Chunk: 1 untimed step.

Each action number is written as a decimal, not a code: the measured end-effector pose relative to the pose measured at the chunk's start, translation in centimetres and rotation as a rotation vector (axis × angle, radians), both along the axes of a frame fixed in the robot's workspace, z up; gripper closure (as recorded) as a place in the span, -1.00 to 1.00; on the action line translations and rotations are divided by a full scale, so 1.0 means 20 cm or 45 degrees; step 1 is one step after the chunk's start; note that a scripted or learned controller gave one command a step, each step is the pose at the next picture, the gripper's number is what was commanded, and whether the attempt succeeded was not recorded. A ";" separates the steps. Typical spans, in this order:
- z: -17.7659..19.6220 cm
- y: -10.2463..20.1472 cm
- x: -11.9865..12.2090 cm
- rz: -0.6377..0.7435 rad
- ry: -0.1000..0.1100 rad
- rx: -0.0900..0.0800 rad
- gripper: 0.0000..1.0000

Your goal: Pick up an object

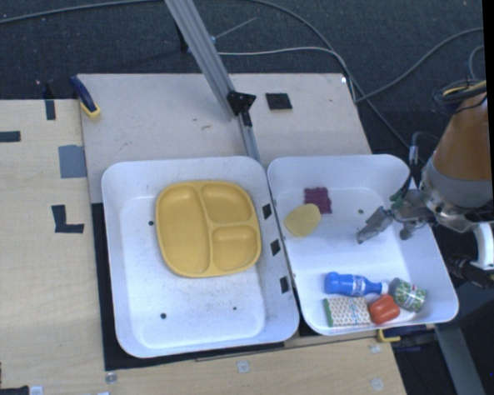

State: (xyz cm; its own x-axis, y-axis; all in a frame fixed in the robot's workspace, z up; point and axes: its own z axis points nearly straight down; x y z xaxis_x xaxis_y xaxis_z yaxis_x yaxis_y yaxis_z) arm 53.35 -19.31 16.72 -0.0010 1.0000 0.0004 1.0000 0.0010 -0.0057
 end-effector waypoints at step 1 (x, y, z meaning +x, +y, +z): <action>-0.32 0.03 -0.03 0.000 0.003 0.002 -1.00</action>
State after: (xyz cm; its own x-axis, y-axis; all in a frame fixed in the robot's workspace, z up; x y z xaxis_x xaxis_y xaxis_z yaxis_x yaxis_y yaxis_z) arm 52.84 -18.80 10.34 -0.0008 1.0000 0.0017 1.0000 0.0008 -0.0080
